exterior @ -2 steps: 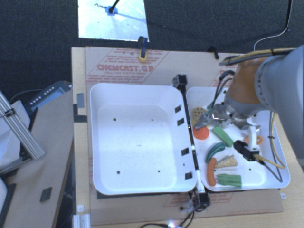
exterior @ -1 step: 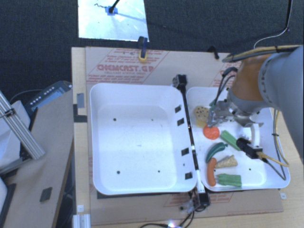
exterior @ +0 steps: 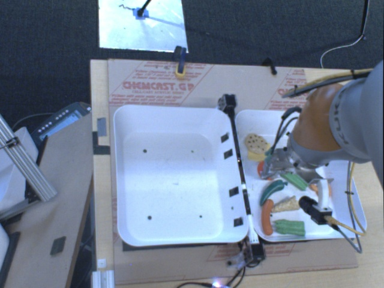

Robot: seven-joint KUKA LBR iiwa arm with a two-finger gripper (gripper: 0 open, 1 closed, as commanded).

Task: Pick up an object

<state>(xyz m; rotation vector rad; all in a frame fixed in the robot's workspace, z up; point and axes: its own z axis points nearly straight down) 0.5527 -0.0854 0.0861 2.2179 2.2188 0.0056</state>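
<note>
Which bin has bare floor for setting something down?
The left bin has bare white floor from wall to wall, up to the black-clipped divider. The right bin is crowded: cookie, green pieces, hot dog and the gripper over them.

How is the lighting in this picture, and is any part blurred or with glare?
Camera view: even, soft light; the left bin is bright white, nearly washed out, with faint shadows. The shiny sheet at the top shows glare. The arm looks slightly blurred, and the small items under the gripper are hard to make out.
</note>
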